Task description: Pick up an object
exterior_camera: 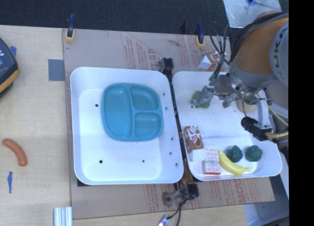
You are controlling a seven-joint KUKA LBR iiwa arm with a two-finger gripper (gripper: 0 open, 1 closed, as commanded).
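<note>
My gripper (pixel 216 100) hangs over the back of the right bin (pixel 222 122), below the grey and orange arm. It is open, with its fingers spread left and right. A small green leafy object (pixel 198 94) lies against the outer side of the left finger (pixel 203 98), not between the two. Along the bin's front lie a yellow banana (pixel 232 164), a red and white box (pixel 211 162), a brown packet (pixel 193 138) and two dark green lumps (pixel 234 153) (pixel 253 153).
The left bin (pixel 88 141) holds a blue divided plate (pixel 132 112). A sausage-shaped toy (pixel 15 151) lies on the bench at the far left, and a dark device (pixel 6 68) sits at the left edge. Cables and a black fitting (pixel 253 126) hang off the wrist over the right bin.
</note>
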